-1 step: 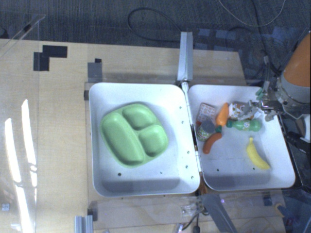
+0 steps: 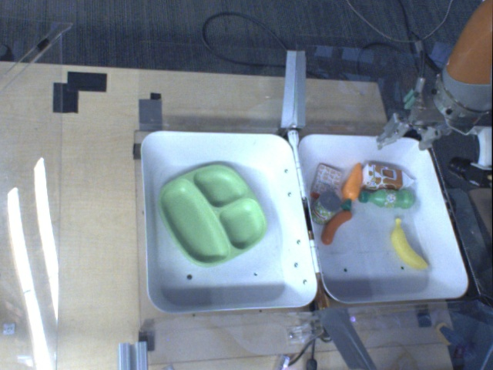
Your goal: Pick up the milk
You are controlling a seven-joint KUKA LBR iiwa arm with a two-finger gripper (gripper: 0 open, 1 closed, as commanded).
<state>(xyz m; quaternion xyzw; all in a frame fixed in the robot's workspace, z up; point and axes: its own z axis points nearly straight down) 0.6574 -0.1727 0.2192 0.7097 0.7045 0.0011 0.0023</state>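
Fingers spread, empty, above right bin rim (milk apart)

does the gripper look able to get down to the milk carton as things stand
Probably yes. The gripper hovers over the right bin's far edge, and the milk carton's top is uncovered, though a carrot and green bottle crowd its sides.

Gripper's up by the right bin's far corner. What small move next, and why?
Probably slide the gripper toward the near-left, over the small brown-and-white milk carton. It hangs above the right white bin's far rim, while the carton lies inside between an orange carrot and a green bottle.
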